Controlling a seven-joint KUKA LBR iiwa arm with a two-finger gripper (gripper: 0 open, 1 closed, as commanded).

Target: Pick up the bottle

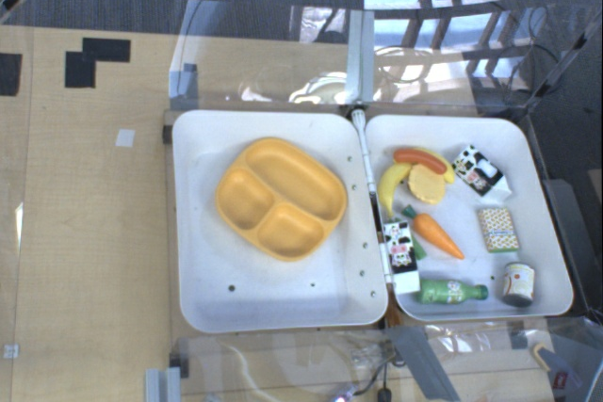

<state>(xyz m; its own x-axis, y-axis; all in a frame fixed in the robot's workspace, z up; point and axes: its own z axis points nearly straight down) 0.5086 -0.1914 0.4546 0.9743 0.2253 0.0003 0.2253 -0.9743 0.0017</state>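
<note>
Camera view: green bottle [452, 292] lying flat

Two white bins [188, 202] [528, 146]; one yellow plate [281, 198]; one green bottle [450, 292]; two milk cartons [399, 249] [477, 170]; one carrot [439, 236]; one banana [390, 188].

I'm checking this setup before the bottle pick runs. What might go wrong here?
The green bottle lies on its side, so it may roll away from closing fingers. It sits close to the right bin's front wall, leaving little room there. The milk carton and the small can flank its ends and might get bumped.
</note>
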